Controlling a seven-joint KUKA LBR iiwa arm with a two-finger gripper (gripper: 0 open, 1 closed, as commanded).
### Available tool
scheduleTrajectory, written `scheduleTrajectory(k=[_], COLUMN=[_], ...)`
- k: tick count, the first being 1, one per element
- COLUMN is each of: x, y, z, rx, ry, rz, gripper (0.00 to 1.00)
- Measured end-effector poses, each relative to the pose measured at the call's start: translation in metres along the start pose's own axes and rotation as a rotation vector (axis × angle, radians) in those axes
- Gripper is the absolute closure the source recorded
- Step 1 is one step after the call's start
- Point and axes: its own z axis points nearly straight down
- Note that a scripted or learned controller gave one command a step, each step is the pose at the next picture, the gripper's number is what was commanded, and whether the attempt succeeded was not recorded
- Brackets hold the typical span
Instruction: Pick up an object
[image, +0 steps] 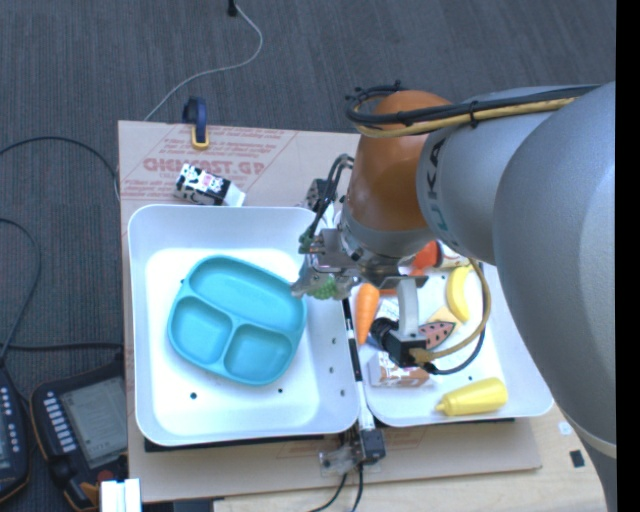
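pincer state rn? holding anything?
Pincer: cannot be told; it sits over the seam between the two bins, with something greenish at its tip beside the blue tray.

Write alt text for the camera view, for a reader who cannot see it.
A grey robot arm with an orange band reaches from the right, its gripper over the divide between two white bins. The left bin holds a blue divided plate; the right bin holds a toy carrot, banana and yellow bottle.
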Motion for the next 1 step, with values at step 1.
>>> scheduleTrajectory(k=[1], x=[-0.0003], y=[0.0004], z=[-0.0095], rx=[0.0], ry=[0.0], rz=[0.0], gripper=[1.0])
